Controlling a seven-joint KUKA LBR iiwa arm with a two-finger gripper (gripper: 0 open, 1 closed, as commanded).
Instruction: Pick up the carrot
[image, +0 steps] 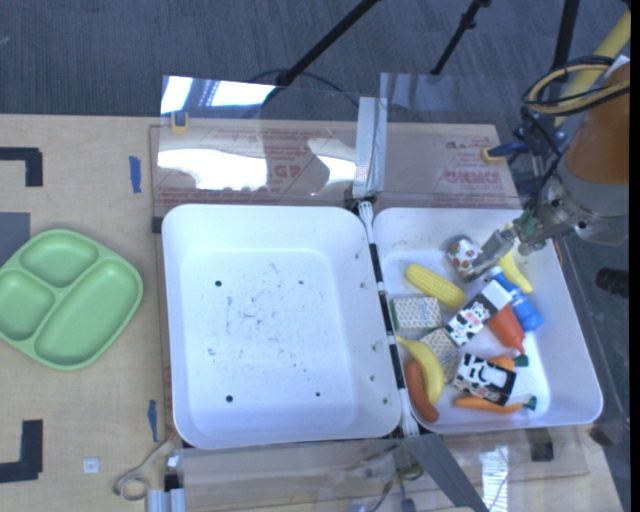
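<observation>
Hand (497, 250) sits low over the back of the right bin (580, 385), angled down-left from the wrist. Can't tell if it's apart or together, too small and blurred. Nothing visibly between its tips.

Just left of hand: small round red-and-white item (461, 254). Just beside it on the arm side: a yellow piece (515, 272). Below-left of hand: corn cob (434, 283). Directly below hand: white bottle with blue cap (512, 301), then an orange-red item (507, 325) and a black-and-white patterned block (468, 320) touching it.

Further from hand, toward the front: two netted grey squares (417, 313), banana (428, 364), red sausage-like piece (419, 391) along the divider, cow-print box (483, 373).

Carrot (492, 404): front of right bin, lying flat, green end pointing right, just below the cow-print box. Well apart from the hand, on the opposite end of the bin.

Left bin (270, 320) is far left of hand, faint blue scribbles on its floor. Green divided plate (66, 297) on the table (80, 420) beyond that.

Writing: reddish print on the clear panels behind the bins, not readable.
</observation>
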